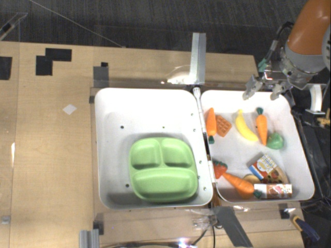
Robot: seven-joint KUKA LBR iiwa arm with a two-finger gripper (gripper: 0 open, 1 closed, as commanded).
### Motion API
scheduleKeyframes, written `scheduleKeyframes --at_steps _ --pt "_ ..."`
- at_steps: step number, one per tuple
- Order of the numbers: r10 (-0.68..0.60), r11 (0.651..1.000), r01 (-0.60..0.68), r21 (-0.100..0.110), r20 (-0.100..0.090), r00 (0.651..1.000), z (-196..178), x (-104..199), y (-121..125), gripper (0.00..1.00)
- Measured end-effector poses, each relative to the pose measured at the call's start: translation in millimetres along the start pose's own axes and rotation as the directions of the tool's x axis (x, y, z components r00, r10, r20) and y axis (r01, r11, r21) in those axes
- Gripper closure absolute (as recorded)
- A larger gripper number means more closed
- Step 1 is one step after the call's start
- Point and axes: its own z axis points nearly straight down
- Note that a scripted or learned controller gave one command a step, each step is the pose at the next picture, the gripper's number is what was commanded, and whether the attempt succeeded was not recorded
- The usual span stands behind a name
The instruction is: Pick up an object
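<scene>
Metal-grey fingers (250,90) of the two-finger gripper (264,91) hang spread apart over the far rim of the right shallow white bin (302,161), with nothing between them. Just nearer the camera than the tips lie a small orange toy carrot with a green top (262,127) and, beside it on the left, a yellow plastic banana (245,126); a green rounded toy vegetable (275,141) touches the carrot's lower end. Further left, an orange waffle-patterned square (223,125) rests against a second orange carrot-like piece (211,122) that lies along the bin's left wall. Toward the near side of the same bin sit a larger orange carrot (237,182), a small printed box with a blue and white label (264,165), a dark brown item (275,176) beside it, and a white printed carton (273,190) lying flat at the near rim. Above the gripper, the grey arm with its orange band (308,22) comes in from the right edge. In the left shallow white bin (111,112), a light green plastic tray with three compartments (163,168) rests near the front. Both bins sit touching side by side on the pale wooden counter (46,154), which carries black square markings (53,61) at its far left.
</scene>
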Motion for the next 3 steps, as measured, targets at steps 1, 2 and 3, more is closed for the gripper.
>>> scheduleKeyframes --at_steps 1,2,3 --pt "0.000 1.000 0.000 0.001 0.001 1.000 122 -75 18 0.00" --pt "0.006 1.000 -0.006 -0.004 0.001 1.000 157 -84 7 0.00" --pt "0.003 1.000 -0.003 -0.013 0.003 1.000 143 -83 10 1.00"
